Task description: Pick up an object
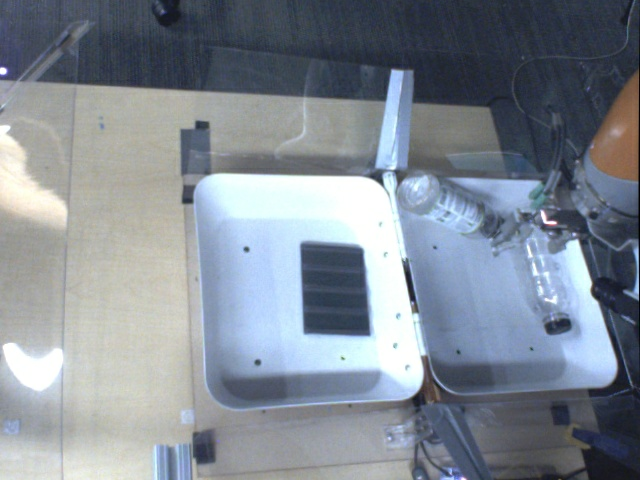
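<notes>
A clear plastic bottle (441,200) lies on its side in the far left corner of the right bin (470,358). A second clear bottle (545,280) with a dark cap lies lengthwise near that bin's right wall. My gripper (510,230) hangs low over the right bin between the two bottles, just right of the first bottle's narrow end. The grey arm with its orange band (618,140) reaches in from the right. I see nothing held in the gripper. A black ribbed rectangular pad (335,288) lies flat in the middle of the left bin (230,218).
A grey metal post (396,118) rises behind the gap between the bins. Cables run along the right side behind the arm. Clamps and brackets (445,438) sit at the front edge below the bins. Wooden bench (100,268) extends to the left.
</notes>
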You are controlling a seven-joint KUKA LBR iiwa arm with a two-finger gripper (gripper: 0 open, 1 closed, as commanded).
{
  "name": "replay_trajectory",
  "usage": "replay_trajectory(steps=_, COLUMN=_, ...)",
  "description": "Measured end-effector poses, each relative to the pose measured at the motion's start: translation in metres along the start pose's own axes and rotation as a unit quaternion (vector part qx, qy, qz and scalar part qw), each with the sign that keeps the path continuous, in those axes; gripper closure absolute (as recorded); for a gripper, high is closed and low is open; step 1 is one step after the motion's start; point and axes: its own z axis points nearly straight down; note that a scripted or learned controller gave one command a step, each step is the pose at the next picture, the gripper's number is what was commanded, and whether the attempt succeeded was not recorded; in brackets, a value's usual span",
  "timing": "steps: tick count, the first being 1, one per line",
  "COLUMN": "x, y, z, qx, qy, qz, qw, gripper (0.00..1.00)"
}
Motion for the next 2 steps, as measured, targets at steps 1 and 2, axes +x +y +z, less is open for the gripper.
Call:
replay_trajectory(steps=1, x=-0.040, y=-0.017, z=0.030, qx=-0.001, qy=0.000, qz=0.057, qw=0.9984, gripper=0.00)
replay_trajectory(steps=2, x=-0.055, y=-0.039, z=0.060, qx=0.000, qy=0.000, qz=0.096, qw=0.9954, gripper=0.00)
